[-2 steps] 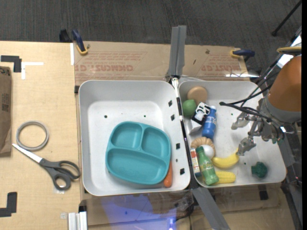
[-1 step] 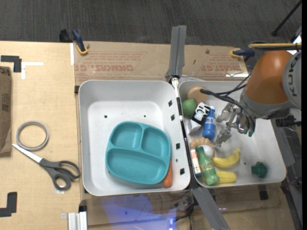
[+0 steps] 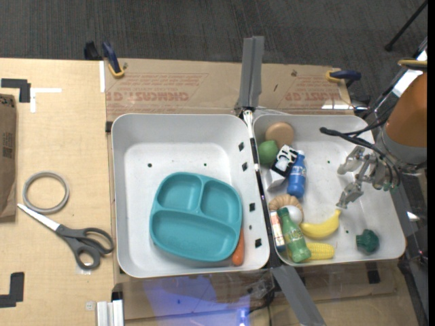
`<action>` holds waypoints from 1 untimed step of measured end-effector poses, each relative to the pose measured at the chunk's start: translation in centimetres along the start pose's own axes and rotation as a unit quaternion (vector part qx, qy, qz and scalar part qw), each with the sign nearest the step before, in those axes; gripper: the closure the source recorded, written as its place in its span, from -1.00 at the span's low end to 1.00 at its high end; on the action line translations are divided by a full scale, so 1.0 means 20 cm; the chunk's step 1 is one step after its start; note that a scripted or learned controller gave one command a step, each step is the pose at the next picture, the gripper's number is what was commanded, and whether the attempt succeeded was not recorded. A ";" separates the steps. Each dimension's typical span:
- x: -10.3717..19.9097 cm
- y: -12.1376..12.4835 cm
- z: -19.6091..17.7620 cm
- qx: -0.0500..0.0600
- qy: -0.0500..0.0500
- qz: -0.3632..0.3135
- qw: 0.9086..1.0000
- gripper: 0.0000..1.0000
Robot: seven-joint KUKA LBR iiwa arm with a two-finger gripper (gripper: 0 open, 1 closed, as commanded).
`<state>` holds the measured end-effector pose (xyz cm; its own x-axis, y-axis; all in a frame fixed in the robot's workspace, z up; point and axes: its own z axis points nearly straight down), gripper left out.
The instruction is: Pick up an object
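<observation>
My gripper [image 3: 349, 179] hangs over the right bin [image 3: 380, 253], right of its middle, open with nothing between its fingers. Just below and left of it lies a yellow banana [image 3: 321, 225]. A corn cob [image 3: 320, 251] and a green bottle [image 3: 293, 236] lie near the front wall. A dark green toy [image 3: 367, 241] sits at the front right. Along the left wall are a blue bottle [image 3: 296, 176], a black-and-white object [image 3: 285, 158], a green ball [image 3: 268, 150], a tan round object [image 3: 279, 132] and a tan ring-shaped piece [image 3: 284, 203].
The left bin [image 3: 136, 141] holds a teal divided plate [image 3: 197, 216] with an orange carrot [image 3: 238, 251] at its front right edge. On the bench to the left lie scissors [image 3: 71, 236] and a tape roll [image 3: 45, 191]. A grey divider post [image 3: 251, 73] stands between the bins.
</observation>
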<state>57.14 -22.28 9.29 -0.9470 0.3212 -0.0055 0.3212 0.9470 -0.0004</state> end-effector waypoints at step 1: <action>0.29 0.30 0.00 -0.001 0.002 0.017 1.000 -1.00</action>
<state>53.64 -14.68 9.20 -0.9353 0.3539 -0.0014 0.3539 0.9353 0.0010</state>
